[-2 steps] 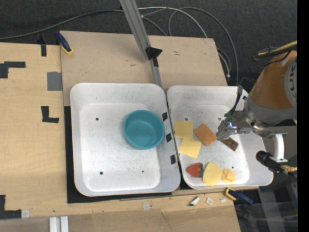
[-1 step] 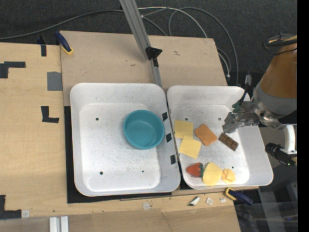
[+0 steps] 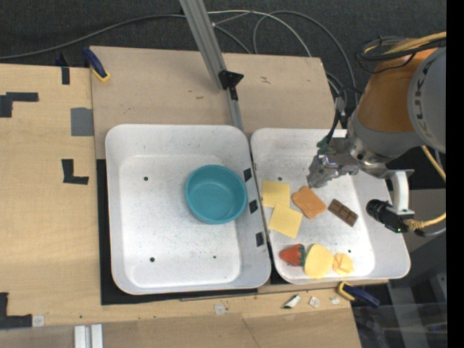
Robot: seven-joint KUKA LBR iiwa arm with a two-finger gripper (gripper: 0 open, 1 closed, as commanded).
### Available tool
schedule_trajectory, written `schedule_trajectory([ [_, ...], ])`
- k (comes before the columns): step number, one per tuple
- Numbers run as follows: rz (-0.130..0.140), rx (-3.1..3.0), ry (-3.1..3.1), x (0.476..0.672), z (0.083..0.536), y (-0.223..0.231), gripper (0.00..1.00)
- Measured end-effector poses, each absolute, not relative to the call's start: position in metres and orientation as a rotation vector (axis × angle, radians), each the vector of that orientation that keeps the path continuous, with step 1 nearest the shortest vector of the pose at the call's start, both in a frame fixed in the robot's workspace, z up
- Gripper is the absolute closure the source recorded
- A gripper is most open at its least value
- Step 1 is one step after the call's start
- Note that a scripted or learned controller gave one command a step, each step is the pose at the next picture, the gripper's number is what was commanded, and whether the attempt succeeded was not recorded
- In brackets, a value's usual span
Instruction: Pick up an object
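Observation:
The right bin point(image 3: 279, 145) holds several toy foods. Two pale yellow squares point(image 3: 275, 193) point(image 3: 286, 221) lie near its left wall. An orange-brown slice point(image 3: 309, 202) sits in the middle, with a dark chocolate bar point(image 3: 343, 212) to its right. At the front lie a red piece with green point(image 3: 292, 254), a yellow rounded piece point(image 3: 317, 261) and a small yellow one point(image 3: 342, 264). My gripper point(image 3: 320, 175) hangs just above and behind the orange-brown slice. I see nothing between its fingers.
The left bin point(image 3: 145, 216) holds a teal bowl point(image 3: 215, 193). A grey slanted pole point(image 3: 206, 38) rises behind the bins. Cables point(image 3: 290, 27) trail across the dark floor at the back. A black fitting point(image 3: 384, 214) on the arm overhangs the right bin's right side.

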State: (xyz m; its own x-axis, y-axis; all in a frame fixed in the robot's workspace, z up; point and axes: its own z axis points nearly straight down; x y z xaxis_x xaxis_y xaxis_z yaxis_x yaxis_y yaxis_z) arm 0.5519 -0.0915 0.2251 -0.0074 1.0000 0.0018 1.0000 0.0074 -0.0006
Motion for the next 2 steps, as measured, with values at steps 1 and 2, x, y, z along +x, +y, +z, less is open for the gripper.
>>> schedule_trajectory([
  [1,0.0,-2.212,-2.227,0.577,0.217,-0.041,1.0],
  [2,-0.003,-2.211,-2.229,0.596,0.225,0.019,1.0],
])
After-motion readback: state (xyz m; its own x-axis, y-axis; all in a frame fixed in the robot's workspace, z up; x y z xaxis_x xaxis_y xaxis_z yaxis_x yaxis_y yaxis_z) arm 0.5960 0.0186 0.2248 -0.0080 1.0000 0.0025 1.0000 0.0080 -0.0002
